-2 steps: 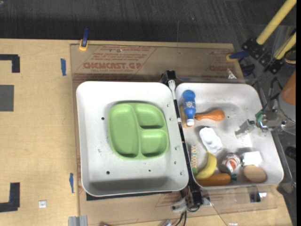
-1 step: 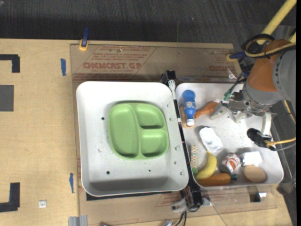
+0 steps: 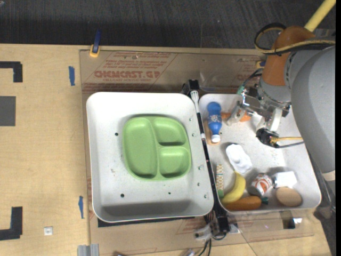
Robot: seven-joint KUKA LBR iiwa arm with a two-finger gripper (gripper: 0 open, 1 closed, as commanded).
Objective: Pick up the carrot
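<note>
Gripper [image 3: 241, 110] at far end of right bin [image 3: 308, 169], metal fingers around small orange carrot [image 3: 243, 116]. Smooth green divided plate [image 3: 157, 146] in left bin [image 3: 101, 159].

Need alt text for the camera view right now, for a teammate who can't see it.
The grey arm's two-finger gripper hovers over the right white bin's far end, above a small orange carrot piece. A green divided plate sits in the left white bin.

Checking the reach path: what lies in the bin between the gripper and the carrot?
In the camera view, a crumpled white item lies between the gripper and the carrot, with a banana beside the carrot.
</note>
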